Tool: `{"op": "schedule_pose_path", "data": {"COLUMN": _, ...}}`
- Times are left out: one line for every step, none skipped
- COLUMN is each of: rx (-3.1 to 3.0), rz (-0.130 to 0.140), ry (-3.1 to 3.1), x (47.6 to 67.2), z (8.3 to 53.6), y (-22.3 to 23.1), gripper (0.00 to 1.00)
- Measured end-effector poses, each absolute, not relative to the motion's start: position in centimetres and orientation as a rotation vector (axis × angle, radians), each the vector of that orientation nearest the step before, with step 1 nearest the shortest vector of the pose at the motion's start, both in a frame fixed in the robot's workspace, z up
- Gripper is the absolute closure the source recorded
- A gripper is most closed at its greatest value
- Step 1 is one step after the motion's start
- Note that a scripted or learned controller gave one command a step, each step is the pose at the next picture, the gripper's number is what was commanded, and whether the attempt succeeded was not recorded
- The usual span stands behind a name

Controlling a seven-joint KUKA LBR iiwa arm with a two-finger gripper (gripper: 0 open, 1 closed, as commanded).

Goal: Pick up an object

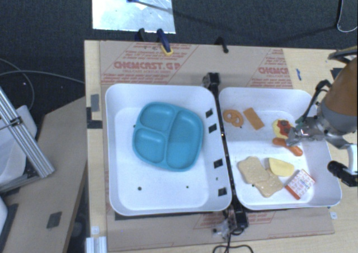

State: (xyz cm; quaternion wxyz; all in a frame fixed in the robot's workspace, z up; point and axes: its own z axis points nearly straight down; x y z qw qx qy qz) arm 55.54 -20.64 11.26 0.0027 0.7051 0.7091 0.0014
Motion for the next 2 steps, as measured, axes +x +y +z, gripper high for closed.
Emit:
{"op": "schedule_pose_path", "data": {"rx": 2.208, "rz": 0.007, "ry": 2.224, "x": 55.6, "z": 12.3, "y": -20.7, "gripper": 1.0}}
{"op": "schedule_pose_path", "data": {"rx": 2.198, "rz": 0.015, "ry": 2.242, "x": 56.5, "z": 18.8, "y": -4.3, "gripper": 1.0}}
